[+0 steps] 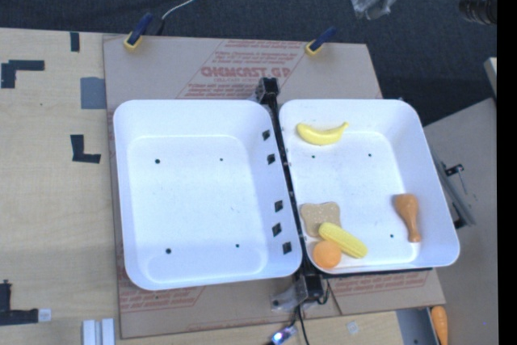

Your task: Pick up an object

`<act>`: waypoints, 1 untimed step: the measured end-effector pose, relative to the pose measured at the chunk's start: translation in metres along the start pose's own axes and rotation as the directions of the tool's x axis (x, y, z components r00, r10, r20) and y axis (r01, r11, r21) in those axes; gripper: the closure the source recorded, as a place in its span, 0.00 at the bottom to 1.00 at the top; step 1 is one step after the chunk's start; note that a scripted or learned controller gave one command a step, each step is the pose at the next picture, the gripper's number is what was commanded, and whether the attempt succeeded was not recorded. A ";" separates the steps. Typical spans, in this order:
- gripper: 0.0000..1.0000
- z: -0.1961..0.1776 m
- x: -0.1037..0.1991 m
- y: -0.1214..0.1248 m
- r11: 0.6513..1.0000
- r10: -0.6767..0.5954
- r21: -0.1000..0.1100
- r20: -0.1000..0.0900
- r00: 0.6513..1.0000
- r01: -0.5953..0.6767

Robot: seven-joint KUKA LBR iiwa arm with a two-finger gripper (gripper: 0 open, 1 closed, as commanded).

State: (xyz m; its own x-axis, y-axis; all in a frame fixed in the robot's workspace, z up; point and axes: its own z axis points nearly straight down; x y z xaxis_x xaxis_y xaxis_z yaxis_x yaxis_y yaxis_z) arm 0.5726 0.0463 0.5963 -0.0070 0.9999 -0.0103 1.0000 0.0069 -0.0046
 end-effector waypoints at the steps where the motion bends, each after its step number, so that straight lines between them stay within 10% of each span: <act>1: 1.00 -0.010 0.000 0.000 1.000 0.000 0.000 0.001 1.000 0.000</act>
State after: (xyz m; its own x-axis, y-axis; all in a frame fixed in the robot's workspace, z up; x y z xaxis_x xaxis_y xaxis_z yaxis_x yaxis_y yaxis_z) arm 0.5729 0.0463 0.6060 -0.0070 0.9999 -0.0113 1.0000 0.0070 -0.0046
